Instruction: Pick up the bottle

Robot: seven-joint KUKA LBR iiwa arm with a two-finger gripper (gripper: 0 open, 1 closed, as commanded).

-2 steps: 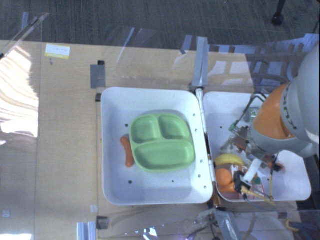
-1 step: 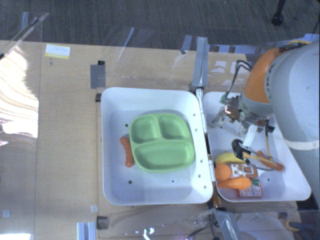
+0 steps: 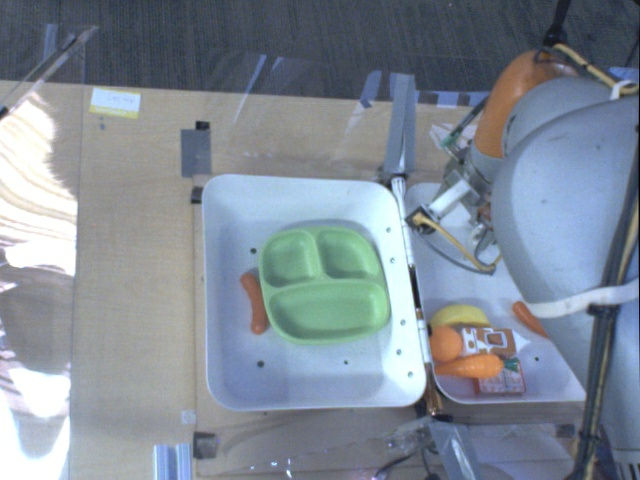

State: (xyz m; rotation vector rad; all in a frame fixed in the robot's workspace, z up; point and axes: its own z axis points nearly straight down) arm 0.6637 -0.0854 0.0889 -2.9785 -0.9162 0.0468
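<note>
The grey arm with its orange band reaches over the right bin (image 3: 452,393) from the right and hides most of it. My gripper (image 3: 481,230) hangs over the far part of that bin, largely hidden by the wrist. At the bin's near end lies a small cluster: a yellow fruit (image 3: 458,315), an orange ball (image 3: 446,343), a carrot (image 3: 470,366), a brown-and-white labelled thing (image 3: 489,341) and a red-and-green packet (image 3: 503,379). I cannot tell which of these is the bottle. The gripper is well apart from the cluster, toward the bin's far end.
The left bin (image 3: 230,368) holds a green divided plate (image 3: 324,284) and an orange sausage-shaped thing (image 3: 255,303) against the plate's left side. A red-orange piece (image 3: 527,318) lies by the arm in the right bin. A ridge (image 3: 410,288) separates the two bins.
</note>
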